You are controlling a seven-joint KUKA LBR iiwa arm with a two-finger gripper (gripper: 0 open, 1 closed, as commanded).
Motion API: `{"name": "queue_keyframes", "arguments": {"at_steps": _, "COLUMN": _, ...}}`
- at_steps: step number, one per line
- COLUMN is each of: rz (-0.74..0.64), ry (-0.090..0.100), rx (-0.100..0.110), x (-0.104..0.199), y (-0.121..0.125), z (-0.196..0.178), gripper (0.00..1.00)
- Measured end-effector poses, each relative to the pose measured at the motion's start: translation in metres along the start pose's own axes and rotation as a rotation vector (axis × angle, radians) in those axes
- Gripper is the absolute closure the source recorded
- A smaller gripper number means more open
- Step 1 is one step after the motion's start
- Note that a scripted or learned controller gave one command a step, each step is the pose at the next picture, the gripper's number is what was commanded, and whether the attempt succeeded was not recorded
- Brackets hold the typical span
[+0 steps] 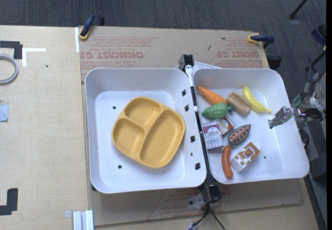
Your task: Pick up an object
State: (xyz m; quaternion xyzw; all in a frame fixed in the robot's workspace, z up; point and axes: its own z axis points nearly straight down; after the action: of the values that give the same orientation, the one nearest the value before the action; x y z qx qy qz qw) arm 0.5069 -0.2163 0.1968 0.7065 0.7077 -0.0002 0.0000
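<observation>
Several toy foods (228, 129) clustered left of the tool (280, 116), its grip state indiscernible.

Two white bins (98, 135) sit on a tan surface (41, 135). At the frame's centre-left lies a mustard-yellow divided plate (149, 131). To the right are an orange carrot (210, 94), a green vegetable (216, 111), a yellow banana (254, 100) and a red-orange sausage (226, 162).

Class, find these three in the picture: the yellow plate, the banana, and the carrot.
Yellow plate (149, 132), camera view, on the ridge between its compartments.
Banana (255, 99), camera view, on the middle of its curved body.
Carrot (211, 94), camera view, on its orange body.
</observation>
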Motion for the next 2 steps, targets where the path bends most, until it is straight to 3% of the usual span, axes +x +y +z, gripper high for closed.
{"name": "queue_keyframes", "arguments": {"at_steps": 1, "rz": -0.001, "ry": -0.001, "rx": -0.001, "x": 0.000, "y": 0.001, "z": -0.010, "gripper": 1.00}}
{"name": "queue_keyframes", "arguments": {"at_steps": 2, "rz": -0.197, "ry": -0.003, "rx": -0.003, "x": 0.008, "y": -0.028, "z": -0.153, "gripper": 1.00}}
